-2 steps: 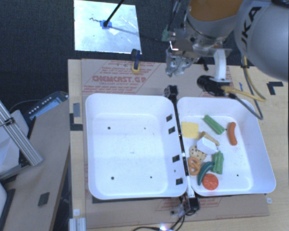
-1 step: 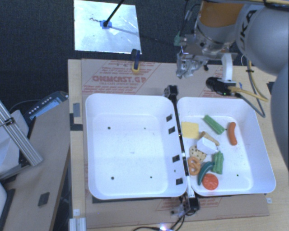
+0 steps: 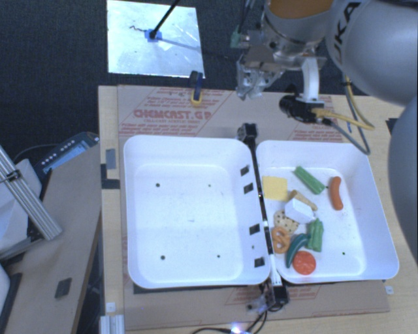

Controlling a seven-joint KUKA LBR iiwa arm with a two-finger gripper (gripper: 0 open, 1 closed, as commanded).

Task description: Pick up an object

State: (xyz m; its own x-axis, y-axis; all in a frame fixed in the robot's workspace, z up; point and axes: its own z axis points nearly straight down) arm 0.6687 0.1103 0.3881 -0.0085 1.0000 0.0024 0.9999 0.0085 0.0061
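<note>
Up at twelve o'clock of the view hangs the gripper (image 3: 250, 83), raised well above the bench and beyond the far rims of both bins; whether its claw is spread or closed I cannot tell, since the fingertips blur into the metal body; nothing shows between them. Above it sits the orange band (image 3: 295, 6) of the grey arm (image 3: 372, 45), which comes in from two o'clock; yellow cables (image 3: 346, 121) trail from a black fitting just at four o'clock of the gripper.

Down toward five o'clock from the gripper lies the right bin (image 3: 375, 196), holding all the objects to pick from; a yellow cheese slice (image 3: 275, 188) lies near its left wall; at three o'clock of that a green pickle (image 3: 308, 179), then a red sausage (image 3: 336, 193); below the cheese a white wedge (image 3: 300, 211), a cracker (image 3: 283, 219), a pretzel (image 3: 281, 239); at five o'clock of these a green pepper piece (image 3: 316, 235) and a red tomato (image 3: 304, 262) near the front rim.

At seven o'clock from the gripper sits the left bin (image 3: 189, 209); a black divider (image 3: 258, 196) with clips runs between the two bins.
</note>
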